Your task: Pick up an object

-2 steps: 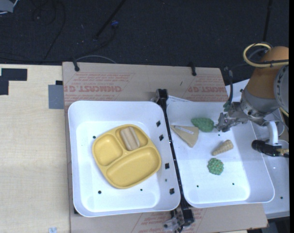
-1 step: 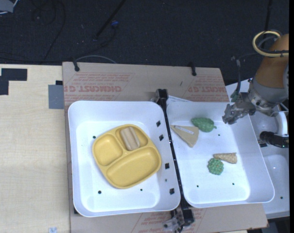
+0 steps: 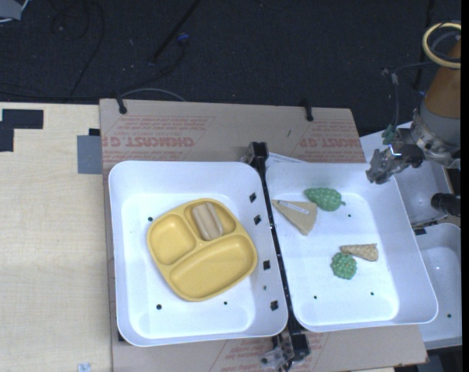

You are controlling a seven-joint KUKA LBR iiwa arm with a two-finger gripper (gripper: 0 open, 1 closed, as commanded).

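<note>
Two white bins sit side by side; the left bin (image 3: 133,208) carries a yellow divided tray (image 3: 203,263) with a tan sausage-like piece (image 3: 209,221) in one compartment. The right bin (image 3: 405,285) holds a cheese wedge (image 3: 298,216), two green bunches (image 3: 325,198) (image 3: 343,266) and a small tan cone (image 3: 360,251). The gripper (image 3: 383,167) hangs just outside that bin's upper right corner, carrying nothing.

Beyond my bench I see a dark black carpeted floor (image 3: 242,37) strewn with thin black cables (image 3: 87,22). To the left lies a pale light-wood tabletop (image 3: 40,239); a brown printed cardboard sheet (image 3: 218,130) lies flat beside it.
</note>
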